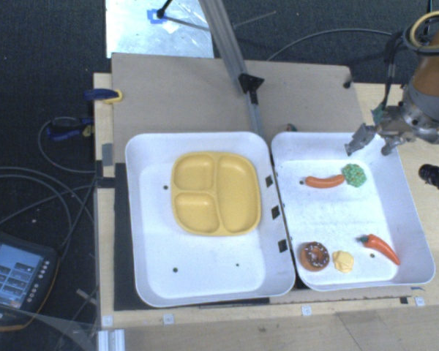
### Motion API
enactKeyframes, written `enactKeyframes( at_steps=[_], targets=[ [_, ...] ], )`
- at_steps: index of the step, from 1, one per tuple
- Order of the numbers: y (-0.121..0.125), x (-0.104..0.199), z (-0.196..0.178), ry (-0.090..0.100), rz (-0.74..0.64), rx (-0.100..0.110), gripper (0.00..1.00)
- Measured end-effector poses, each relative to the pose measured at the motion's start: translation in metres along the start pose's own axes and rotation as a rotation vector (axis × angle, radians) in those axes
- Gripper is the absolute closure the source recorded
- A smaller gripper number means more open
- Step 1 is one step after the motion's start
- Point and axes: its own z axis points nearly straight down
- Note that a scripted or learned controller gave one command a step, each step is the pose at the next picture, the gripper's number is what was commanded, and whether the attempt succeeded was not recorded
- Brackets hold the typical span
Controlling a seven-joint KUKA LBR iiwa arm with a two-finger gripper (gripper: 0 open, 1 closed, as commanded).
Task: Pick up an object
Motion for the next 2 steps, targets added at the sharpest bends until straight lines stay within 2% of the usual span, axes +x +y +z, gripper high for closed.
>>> enactKeyframes(
  at_steps=[1, 2],
  targets=[
    [0.0, 0.0, 0.0, -0.001, 0.0, 0.0, 0.0],
    [0.001, -0.011, 0.05, -0.001, 0.007, 0.003, 0.0]
  ],
)
